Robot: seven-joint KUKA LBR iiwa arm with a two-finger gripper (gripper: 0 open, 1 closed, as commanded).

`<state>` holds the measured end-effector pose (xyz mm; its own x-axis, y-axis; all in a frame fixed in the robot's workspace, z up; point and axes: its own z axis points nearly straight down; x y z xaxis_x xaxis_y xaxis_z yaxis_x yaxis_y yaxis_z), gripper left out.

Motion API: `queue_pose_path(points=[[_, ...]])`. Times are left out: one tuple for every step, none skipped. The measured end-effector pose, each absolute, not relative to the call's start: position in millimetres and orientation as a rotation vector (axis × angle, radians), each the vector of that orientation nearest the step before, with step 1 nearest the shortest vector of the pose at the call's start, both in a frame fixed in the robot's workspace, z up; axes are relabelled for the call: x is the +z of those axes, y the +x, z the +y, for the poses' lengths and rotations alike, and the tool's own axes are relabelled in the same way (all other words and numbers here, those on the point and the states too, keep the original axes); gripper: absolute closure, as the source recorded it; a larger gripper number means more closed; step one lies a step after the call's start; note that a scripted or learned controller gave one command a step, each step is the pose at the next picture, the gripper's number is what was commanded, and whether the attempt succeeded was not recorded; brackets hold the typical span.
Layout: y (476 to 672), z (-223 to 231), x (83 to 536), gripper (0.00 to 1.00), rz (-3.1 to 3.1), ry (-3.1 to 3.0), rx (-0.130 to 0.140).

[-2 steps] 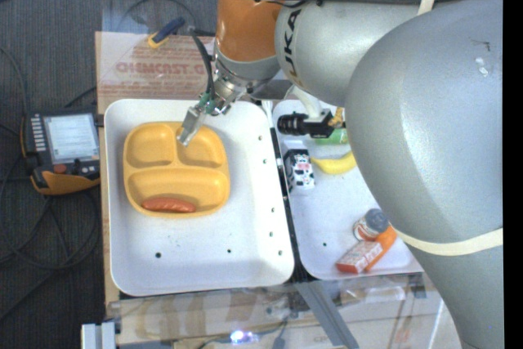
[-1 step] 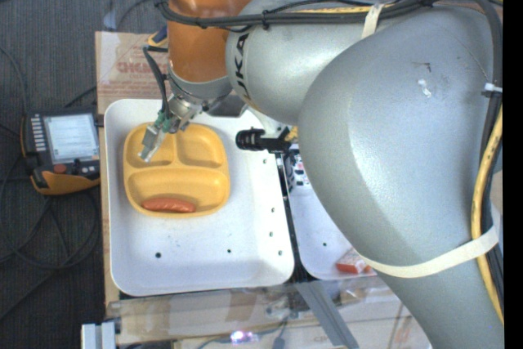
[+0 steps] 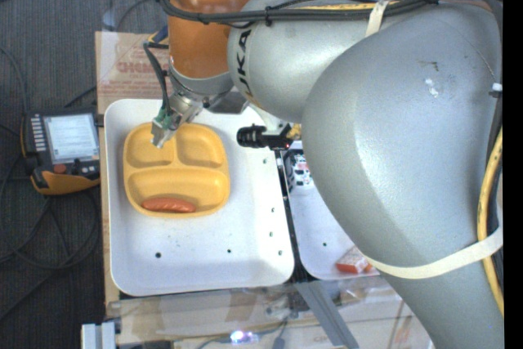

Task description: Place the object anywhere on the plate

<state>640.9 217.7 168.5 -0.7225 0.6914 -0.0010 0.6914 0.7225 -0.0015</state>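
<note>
A yellow divided plate sits in the left white bin, toward its back. An orange-red oblong object lies in the plate's long front compartment. My gripper hangs from the orange wrist band and points down over the plate's back-left compartment, close to its surface. A small greenish patch shows at the gripper's tip; I cannot make out what it is. The gripper stands well apart from the orange-red object.
The big grey arm covers most of the right bin, where a small orange-red piece lies at the front. A black part juts out over the divide between the bins. A handheld pendant lies left of the bench.
</note>
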Motion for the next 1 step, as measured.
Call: queue_pose_path(points=[[640.8, 217.6, 168.3, 0.00, 2.915, 1.170, -0.003]])
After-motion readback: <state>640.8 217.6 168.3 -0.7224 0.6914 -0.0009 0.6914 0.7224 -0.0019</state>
